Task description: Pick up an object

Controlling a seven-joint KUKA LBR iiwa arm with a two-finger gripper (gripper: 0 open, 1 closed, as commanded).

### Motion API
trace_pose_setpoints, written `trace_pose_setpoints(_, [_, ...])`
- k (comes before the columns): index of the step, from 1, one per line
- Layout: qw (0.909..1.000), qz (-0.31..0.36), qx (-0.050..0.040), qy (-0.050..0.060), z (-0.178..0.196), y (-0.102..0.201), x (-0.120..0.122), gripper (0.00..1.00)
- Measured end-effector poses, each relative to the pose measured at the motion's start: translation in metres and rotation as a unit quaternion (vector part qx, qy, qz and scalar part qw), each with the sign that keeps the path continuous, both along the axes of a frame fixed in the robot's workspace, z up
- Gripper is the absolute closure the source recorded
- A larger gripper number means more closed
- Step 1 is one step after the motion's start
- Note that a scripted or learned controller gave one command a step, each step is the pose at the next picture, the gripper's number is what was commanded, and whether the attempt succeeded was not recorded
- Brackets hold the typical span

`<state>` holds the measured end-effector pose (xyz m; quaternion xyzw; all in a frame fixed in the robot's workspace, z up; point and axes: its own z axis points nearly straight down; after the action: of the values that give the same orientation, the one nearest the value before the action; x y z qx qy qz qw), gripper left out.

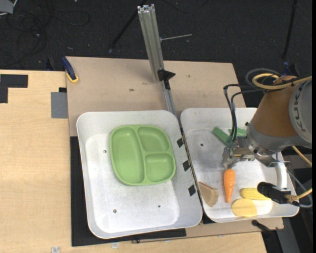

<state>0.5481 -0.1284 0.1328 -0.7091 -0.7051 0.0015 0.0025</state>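
Observation:
The right bin (200,125) holds an orange carrot (229,184), a tan wedge (209,194) near its front left, a yellow oval piece (245,208), a yellow banana-like piece (253,194) and a green piece (222,135) further back. My gripper (233,159) hangs just above the carrot's top end, low in the bin. The wrist hides the fingers. Nothing is seen held.
The left bin (95,194) holds a green divided plate (142,155). A metal post (152,44) rises behind the bins. The arm's orange band and grey wrist (276,117) cover the right bin's far right part. A wooden table surface (26,167) lies to the left.

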Motion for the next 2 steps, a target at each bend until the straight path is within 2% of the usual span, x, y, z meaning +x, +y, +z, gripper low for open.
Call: trace_pose_setpoints(2, [1.0,0.002,-0.0008,-0.003,0.088,-0.012,-0.007,1.0])
